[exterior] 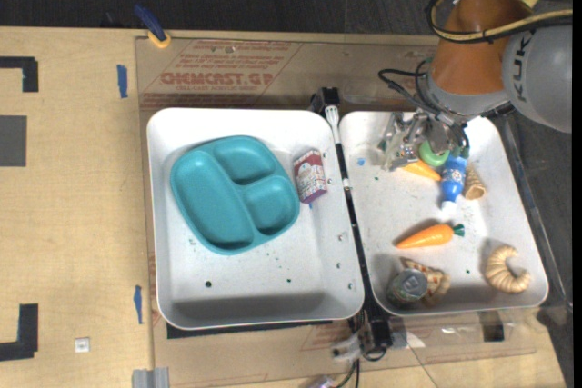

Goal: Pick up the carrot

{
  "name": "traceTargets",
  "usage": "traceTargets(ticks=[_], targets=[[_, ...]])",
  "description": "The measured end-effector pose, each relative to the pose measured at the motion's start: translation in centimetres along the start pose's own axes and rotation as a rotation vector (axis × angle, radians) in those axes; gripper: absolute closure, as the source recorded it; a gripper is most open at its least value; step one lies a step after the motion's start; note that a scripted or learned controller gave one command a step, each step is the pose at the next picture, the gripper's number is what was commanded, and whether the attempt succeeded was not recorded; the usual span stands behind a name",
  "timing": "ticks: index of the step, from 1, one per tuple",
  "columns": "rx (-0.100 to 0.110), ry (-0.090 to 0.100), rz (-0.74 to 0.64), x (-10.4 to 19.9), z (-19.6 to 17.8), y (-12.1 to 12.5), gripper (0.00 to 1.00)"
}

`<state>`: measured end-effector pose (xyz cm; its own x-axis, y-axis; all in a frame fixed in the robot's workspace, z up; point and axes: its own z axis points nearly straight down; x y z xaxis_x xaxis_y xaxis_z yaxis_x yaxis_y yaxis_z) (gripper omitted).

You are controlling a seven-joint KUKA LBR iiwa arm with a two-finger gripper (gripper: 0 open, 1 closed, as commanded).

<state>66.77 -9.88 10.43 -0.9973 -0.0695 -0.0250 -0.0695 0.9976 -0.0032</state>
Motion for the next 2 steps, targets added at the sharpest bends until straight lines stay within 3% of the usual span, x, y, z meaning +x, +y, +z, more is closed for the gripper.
traceTargets(ticks=[1, 2], targets=[[-0.008, 0.038, -0.001, 0.9, 0.9, 0.2, 0.0], [-0.003, 0.01, 0.001, 0.2, -0.5, 0.1, 1.0]])
